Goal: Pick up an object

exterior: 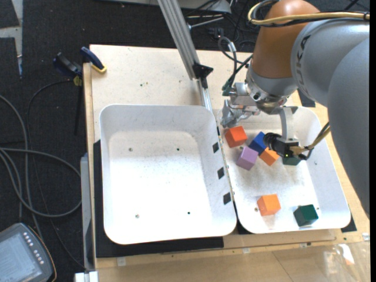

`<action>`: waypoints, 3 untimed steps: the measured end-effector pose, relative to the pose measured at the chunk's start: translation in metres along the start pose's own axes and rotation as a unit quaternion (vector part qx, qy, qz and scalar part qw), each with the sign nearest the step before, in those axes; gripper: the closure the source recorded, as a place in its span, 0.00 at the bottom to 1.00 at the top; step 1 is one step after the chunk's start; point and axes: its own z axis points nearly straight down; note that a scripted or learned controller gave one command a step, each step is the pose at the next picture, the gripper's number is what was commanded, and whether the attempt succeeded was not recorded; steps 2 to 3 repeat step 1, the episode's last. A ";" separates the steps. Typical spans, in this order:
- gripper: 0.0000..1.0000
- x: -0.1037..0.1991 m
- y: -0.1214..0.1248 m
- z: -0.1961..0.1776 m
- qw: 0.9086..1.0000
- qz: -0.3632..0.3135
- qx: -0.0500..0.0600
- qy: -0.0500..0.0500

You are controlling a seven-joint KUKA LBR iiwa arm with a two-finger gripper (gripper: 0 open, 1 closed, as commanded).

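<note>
My grey arm [338,51] reaches in from the right, the orange band [282,34] above my wrist bulging toward the camera. My wrist points downward, and my gripper [235,117] hangs low beneath it, seen mostly from above, partly hidden by my own wrist.

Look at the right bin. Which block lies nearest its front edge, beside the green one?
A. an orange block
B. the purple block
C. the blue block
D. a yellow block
A: an orange block sits by the green block near the front edge of the right bin, while the purple block and blue block lie farther back.
</note>
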 end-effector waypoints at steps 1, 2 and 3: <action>1.00 0.047 0.016 0.006 1.000 0.000 0.000 0.000; 1.00 0.047 0.016 0.006 1.000 0.000 0.000 0.000; 1.00 0.047 0.016 0.006 1.000 0.000 0.000 0.000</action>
